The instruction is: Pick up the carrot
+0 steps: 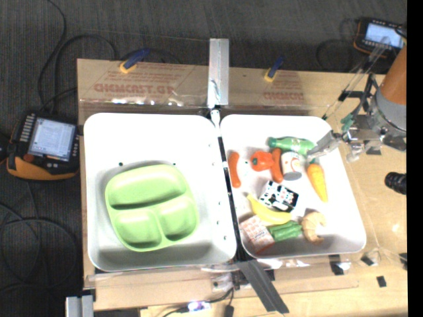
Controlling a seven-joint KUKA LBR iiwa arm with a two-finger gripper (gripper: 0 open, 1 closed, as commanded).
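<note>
tool [324,144] just above carrot [317,180], not holding.

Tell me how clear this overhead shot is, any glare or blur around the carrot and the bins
Camera view: even, soft light with faint shadows; the two white bins look bright, nearly washed out, with glare on the clear tape above them. The carrot is recognisable but soft-edged, and the gripper beside it is blurry, so fine detail there is lost. The green tray reads clearly.
</note>
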